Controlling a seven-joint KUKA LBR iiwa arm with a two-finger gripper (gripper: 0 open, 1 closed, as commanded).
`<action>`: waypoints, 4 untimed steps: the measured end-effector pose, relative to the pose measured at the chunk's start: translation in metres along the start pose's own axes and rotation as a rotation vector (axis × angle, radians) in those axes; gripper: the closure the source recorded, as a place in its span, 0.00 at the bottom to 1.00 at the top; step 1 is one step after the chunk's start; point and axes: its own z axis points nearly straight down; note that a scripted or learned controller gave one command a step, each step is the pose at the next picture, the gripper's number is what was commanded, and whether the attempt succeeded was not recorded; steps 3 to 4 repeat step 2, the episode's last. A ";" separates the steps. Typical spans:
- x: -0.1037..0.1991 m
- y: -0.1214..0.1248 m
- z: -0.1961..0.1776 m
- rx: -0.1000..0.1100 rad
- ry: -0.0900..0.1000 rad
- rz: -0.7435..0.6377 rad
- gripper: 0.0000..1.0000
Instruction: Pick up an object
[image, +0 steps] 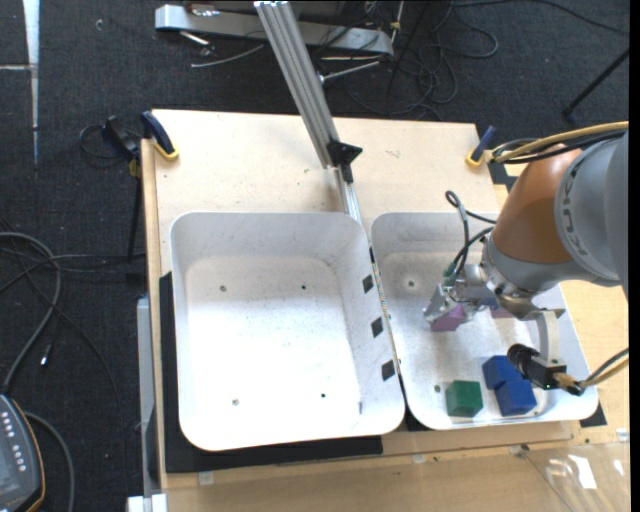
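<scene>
Gripper (447, 305) seen low in right bin (400, 235) w/ purple block (449, 318) at its tips; grip state can't be told. Green block (463, 398), blue blocks (509, 385) untouched at near edge; lift not yet done

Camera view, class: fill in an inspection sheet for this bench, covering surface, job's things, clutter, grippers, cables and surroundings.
Surface: wooden bench bearing the left bin and the right bin side by side.
Job's things: green block and blue blocks at the right bin's near end; purple object at the gripper, mid-bin.
Clutter: nothing seen in the left bin.
Grippers: gripper low over the right bin at the purple object; a grasp cannot be confirmed.
Cables: yellow cable over the arm; black cables on the floor.
Surroundings: dark carpet, yellow-handled clamps at the bench's far corners, slanted metal rail.
</scene>
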 end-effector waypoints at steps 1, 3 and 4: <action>0.070 0.047 -0.078 -0.010 0.002 -0.008 1.00; 0.135 0.011 -0.072 0.004 0.003 -0.006 1.00; 0.135 0.011 -0.072 0.004 0.003 -0.006 1.00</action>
